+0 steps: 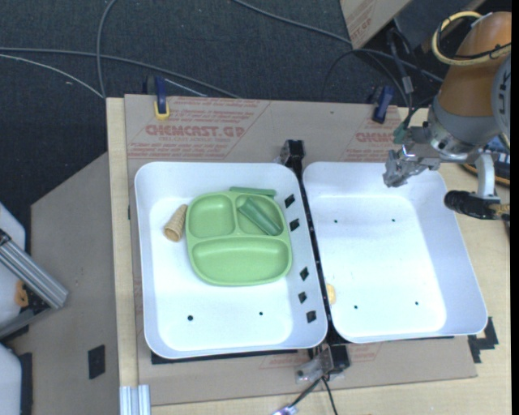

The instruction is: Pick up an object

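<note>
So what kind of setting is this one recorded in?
Most likely a robotics lab bench: two white bins on a board clamped at the back edge, loose cables on dark carpet behind, and the arm's end effector over the right bin.

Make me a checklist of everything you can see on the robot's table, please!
Surface: brown board bearing two white bins, left bin and right bin.
Job's things: green divided plate, a green piece in its compartment, cone beside it, all in left bin.
Clutter: small yellow bit at right bin's edge.
Grippers: gripper over right bin's far edge; jaws unclear.
Cables: several on dark floor.
Surroundings: blue clamps, cardboard box.
</note>
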Robot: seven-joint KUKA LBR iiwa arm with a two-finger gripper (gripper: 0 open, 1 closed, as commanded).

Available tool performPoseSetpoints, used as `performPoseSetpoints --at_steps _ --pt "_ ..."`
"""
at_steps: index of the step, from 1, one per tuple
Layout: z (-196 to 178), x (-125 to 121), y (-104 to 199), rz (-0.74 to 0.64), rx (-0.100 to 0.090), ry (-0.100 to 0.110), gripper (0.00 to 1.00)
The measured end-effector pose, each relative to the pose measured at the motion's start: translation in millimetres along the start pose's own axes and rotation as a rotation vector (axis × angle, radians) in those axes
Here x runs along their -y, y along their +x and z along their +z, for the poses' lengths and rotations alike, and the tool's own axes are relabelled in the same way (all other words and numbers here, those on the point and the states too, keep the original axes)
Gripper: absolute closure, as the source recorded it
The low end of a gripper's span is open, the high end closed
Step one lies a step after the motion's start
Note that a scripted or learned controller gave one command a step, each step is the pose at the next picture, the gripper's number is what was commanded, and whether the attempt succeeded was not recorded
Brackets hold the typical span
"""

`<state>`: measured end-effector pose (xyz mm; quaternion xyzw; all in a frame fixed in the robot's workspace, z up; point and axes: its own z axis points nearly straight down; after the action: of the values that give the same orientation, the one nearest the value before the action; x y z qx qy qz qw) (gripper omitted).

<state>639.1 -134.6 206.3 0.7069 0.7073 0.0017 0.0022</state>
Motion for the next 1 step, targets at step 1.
performPoseSetpoints --at_steps 1 --pt "-4.5 25.0 53.2 -0.004 -0.003 0.009 1.0"
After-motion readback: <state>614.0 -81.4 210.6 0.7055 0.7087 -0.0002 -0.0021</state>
